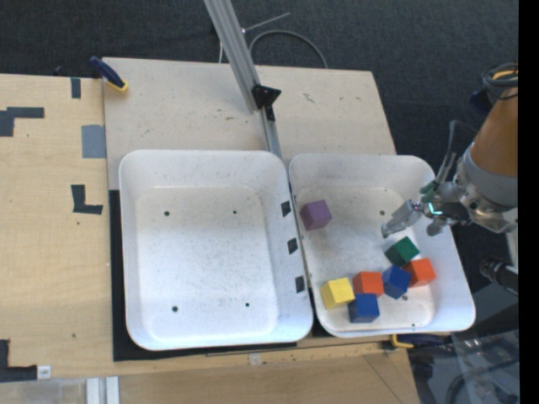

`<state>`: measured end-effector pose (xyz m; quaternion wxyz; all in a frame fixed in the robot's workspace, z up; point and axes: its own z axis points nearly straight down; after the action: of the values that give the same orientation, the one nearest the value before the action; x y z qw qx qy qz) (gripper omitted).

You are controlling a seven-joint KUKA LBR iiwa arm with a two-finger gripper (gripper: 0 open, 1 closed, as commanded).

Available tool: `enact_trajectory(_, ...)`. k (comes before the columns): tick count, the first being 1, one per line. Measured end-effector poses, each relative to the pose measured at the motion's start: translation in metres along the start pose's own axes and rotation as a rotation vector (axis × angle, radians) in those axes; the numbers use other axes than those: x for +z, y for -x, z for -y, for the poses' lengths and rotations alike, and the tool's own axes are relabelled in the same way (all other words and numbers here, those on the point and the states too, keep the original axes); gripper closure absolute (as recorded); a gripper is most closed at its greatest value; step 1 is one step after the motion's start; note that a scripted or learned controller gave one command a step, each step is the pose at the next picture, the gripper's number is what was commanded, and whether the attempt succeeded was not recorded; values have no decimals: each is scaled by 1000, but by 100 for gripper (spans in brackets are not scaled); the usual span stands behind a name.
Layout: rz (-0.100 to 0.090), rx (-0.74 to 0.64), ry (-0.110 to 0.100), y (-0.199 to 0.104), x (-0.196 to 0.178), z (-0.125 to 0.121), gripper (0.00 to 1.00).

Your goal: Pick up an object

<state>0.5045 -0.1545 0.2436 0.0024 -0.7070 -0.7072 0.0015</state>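
Observation:
Several small cubes lie in the right bin (337,173). A purple cube (315,214) sits alone near its left wall. At the front right, a green cube (402,250), two orange cubes (369,282) (422,271), two blue cubes (396,281) (364,308) and a yellow cube (338,291) cluster together. My gripper (418,220) hangs over the right side of this bin, just above and behind the green cube. It stands open, with nothing between its fingers.
The left bin (135,175) adjoins the right one. A slanted metal rail (237,45) runs down to the bins' shared back corner. The arm's orange band (498,141) rises beyond the right bin's rim.

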Motion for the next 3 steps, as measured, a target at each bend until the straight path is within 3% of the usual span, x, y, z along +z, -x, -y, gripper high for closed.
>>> enact_trajectory(1, 1, -2, 4, 0, -2, -1, 0)
enact_trajectory(3, 0, 1, -1, 6, 96, 17, 0)
